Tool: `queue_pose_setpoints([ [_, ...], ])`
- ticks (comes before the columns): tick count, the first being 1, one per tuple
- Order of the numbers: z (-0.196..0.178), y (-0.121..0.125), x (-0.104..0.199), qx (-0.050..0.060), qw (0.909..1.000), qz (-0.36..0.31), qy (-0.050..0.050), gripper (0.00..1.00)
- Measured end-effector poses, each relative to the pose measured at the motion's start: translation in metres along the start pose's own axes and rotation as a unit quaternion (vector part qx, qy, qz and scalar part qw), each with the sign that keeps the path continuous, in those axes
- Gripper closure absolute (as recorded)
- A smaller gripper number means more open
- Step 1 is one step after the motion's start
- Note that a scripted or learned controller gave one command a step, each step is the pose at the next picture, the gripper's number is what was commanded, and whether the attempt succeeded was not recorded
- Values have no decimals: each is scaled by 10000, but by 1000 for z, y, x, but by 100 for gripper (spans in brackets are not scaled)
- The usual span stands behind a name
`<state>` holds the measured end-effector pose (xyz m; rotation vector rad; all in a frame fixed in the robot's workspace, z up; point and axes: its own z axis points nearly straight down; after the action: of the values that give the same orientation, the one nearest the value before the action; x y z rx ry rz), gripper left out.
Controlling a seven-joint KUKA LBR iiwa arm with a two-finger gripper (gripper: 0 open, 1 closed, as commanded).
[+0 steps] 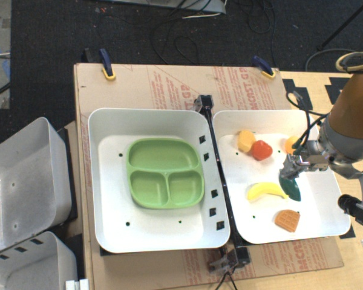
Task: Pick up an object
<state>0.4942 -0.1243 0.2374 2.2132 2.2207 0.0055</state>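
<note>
Reaching in from the right edge of the frame, the grey arm with its orange band (354,104) is seen lowered over the right-hand shallow white bin (327,225), its upper part cut off by the frame edge. The two-finger gripper (288,177) is placed low in the right half of that bin, just above a dark green object (292,190) whose shape cannot be made out, since it is partly covered by the gripper. Whether the pincer is apart or together cannot be told, and no object is clearly seen clamped in it.

A yellow plastic banana (265,191) is laid just left of the green object, near the middle of the bin. A tan, biscuit-like piece (287,220) is found below it, toward the lower right of the bin. A yellow-orange block (246,141) and a red round toy, perhaps a tomato (262,150), are set touching each other in the bin's upper left. A small orange item (291,144) is half hidden behind the wrist cabling at the upper right.

In the left-hand white bin (109,222), a light green divided plastic tray (166,172) with three compartments is seated centrally. Both bins are borne on a brown cardboard sheet (151,83).
</note>
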Motion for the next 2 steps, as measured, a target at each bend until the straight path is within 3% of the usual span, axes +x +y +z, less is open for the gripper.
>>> queue_pose_setpoints([
  [1, -45, 1, 0, 14, 10000, -4, 1, 100],
  [2, -45, 19, 55, 24, 10000, -28, 14, 100],
])
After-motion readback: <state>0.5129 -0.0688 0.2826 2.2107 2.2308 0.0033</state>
